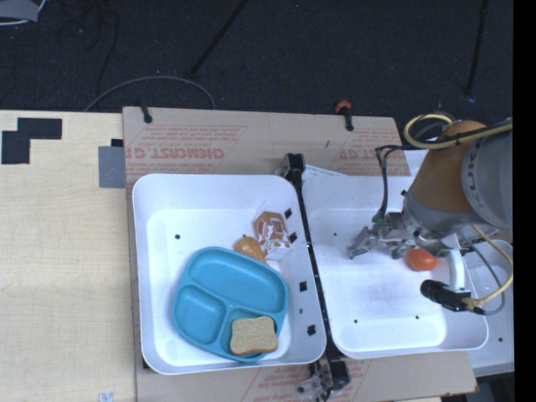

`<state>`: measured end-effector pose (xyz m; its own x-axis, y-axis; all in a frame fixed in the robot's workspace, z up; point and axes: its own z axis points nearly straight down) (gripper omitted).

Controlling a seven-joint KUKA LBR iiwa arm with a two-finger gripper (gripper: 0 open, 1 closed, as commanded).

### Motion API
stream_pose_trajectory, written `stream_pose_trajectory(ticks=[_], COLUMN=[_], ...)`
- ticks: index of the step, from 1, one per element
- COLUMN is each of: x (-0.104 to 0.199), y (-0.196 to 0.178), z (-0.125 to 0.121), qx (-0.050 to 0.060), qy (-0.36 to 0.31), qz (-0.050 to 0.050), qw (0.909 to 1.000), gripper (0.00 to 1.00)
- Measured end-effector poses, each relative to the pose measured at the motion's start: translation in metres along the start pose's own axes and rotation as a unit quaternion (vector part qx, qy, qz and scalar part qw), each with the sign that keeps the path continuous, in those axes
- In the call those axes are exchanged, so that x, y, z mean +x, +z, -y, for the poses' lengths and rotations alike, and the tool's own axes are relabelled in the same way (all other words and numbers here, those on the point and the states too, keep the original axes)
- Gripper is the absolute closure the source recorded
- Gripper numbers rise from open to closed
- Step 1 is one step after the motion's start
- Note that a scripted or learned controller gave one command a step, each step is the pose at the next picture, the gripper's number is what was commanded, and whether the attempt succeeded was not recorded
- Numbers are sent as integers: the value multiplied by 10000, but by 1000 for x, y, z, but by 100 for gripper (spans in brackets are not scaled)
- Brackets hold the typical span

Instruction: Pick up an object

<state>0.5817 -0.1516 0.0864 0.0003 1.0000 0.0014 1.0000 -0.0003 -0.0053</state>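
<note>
The gripper (365,245) is seen spread open and holding nothing over the right bin (377,325), while a small orange object (421,260) lies just beside it, under the wrist

My grey metal arm (490,178) wears an orange band (440,178). Below it lies a small orange-red ball (421,260) in the white right bin (394,329). The white left bin (159,224) holds a sky-blue divided plastic tray (219,296), a tan bread slice (253,336), and a brown-and-white patterned toy (271,229).
</note>
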Motion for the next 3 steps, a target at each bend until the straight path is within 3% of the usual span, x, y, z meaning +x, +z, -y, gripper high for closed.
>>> stream_pose_trajectory(ticks=[1, 2, 3], x=[-1, -1, 2], y=[-11, -58, -111], z=[0, 9, -2], qx=[-5, -27, -42], qy=[16, 25, -8], qz=[1, 6, 10], qw=[10000, 10000, 10000], gripper=[100, 100, 100])
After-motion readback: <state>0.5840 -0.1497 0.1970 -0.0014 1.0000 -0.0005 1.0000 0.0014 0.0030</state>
